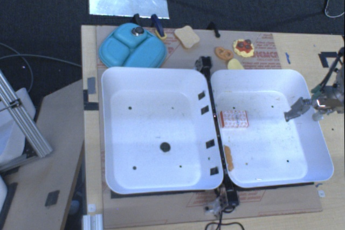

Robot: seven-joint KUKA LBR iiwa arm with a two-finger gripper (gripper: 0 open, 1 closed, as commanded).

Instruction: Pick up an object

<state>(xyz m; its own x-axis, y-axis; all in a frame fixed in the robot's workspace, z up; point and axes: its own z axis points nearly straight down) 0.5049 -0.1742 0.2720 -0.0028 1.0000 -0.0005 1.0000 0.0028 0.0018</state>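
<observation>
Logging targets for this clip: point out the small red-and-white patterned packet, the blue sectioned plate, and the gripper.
Small red-and-white patterned packet (234, 119): camera view, middle of its top face.
Blue sectioned plate (132, 46): camera view, central divider.
Gripper (295, 110): camera view, grey finger end.

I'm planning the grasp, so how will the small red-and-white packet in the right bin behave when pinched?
The packet lies flat on the right bin floor, so it probably looks light and won't roll. Being low, it may slide rather than lift.
</observation>
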